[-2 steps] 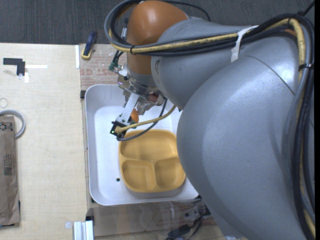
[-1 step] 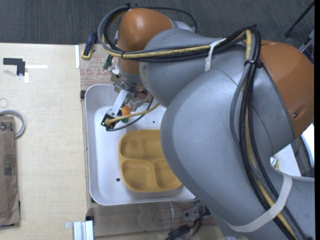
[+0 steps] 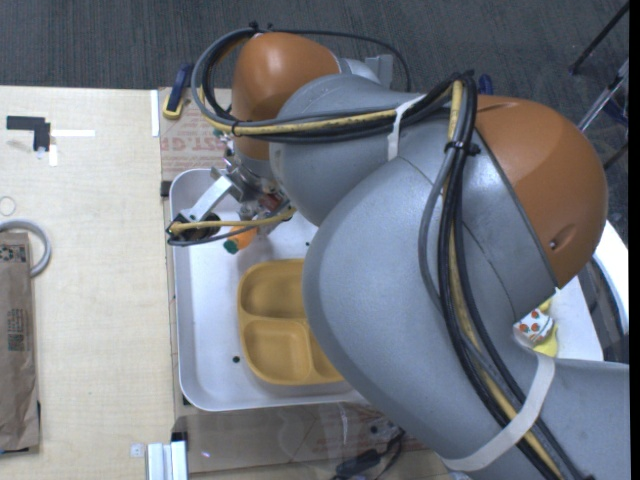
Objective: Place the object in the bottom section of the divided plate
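Pincer (image 3: pixel 232 230) sits far of the divided plate (image 3: pixel 272 328), can't tell its state tbh; the orange-green bit (image 3: pixel 237 240) could drop outside the near section.

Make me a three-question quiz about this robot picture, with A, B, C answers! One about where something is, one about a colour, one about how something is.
1. Where is the divided plate?
A. In the white bin
B. On the wooden bench top
C. On the dark floor

2. What colour is the plate?
A. Blue
B. Yellow
C. Red

3. How are the plate's visible sections?
A. Piled with food
B. Full of water
C. Bare, with nothing in them

Answers:
1 A, the bin's white floor and rim surround the plate.
2 B, it is mustard yellow.
3 C, both visible sections show bare yellow; the arm hides the rest.
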`<state>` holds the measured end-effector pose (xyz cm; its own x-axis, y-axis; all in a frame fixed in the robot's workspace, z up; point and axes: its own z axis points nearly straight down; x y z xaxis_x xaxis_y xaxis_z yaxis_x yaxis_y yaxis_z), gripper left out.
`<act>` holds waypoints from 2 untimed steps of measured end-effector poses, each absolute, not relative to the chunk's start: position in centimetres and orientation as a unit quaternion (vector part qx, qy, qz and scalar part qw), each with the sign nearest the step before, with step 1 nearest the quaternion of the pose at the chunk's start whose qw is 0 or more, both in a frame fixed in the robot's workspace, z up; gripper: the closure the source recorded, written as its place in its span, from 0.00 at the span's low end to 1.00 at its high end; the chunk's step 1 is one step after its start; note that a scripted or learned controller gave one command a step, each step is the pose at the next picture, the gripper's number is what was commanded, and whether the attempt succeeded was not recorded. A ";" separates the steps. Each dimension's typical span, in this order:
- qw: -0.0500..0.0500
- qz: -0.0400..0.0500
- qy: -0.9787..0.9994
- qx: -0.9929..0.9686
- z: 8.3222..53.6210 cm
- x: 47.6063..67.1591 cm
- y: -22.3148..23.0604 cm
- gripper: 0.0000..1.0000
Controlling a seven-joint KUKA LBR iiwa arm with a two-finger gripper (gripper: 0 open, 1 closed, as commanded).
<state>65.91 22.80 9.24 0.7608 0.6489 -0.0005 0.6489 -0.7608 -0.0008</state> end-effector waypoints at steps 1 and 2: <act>0.000 -0.002 -0.193 -0.981 9.2 62.1 22.7 1.00; 0.000 -0.001 -0.099 -0.995 9.3 64.8 21.8 1.00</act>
